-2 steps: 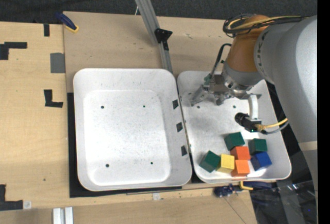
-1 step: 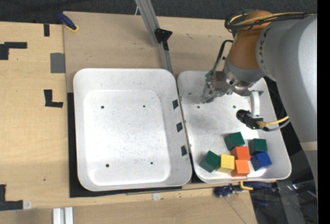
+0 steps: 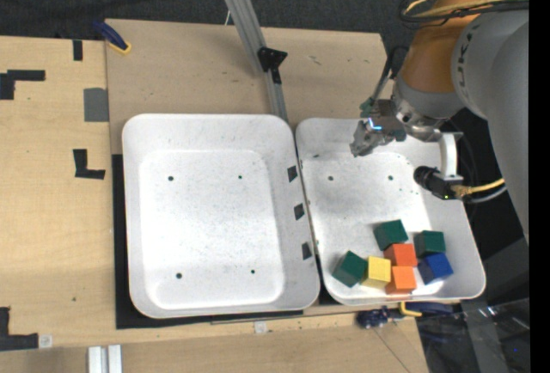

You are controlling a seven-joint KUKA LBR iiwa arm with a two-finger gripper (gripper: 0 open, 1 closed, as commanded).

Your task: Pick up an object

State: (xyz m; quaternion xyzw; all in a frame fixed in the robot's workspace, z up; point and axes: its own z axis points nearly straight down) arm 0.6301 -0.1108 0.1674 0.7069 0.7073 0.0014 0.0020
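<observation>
Gripper (image 3: 368, 139) sits over the far end of the right bin (image 3: 344, 191), near its back rim, w/ nothing between its tips as far as the view shows. Whether the tips are spread or pressed together: cannot tell, too small and dark at this slant. Arm (image 3: 481, 45) comes in from the right, orange band above the wrist, cabling looped beside it.

Pick candidates are all at the opposite, near end of the same bin, well apart from the gripper. Cluster of blocks, most touching or just beside each other: dark green block (image 3: 391, 233) at the top of the group, green block (image 3: 429, 241) to its right, blue block (image 3: 436, 266) below that, red-orange block (image 3: 401, 254) in the middle, orange block (image 3: 402, 278) under it, yellow block (image 3: 378, 269) beside those, and another green block (image 3: 349, 268) at the left end, tilted a bit.

Left bin (image 3: 206, 217) holds no blocks.

Progress, by my read: nothing picked yet. No block lifted, none in the tool. Left to do = basically everything: travel toward the near end of the right bin, descend on one block, close, lift. Outer blocks (left green, blue) look easier to isolate than the packed middle ones, since neighbours crowd the sides there.
</observation>
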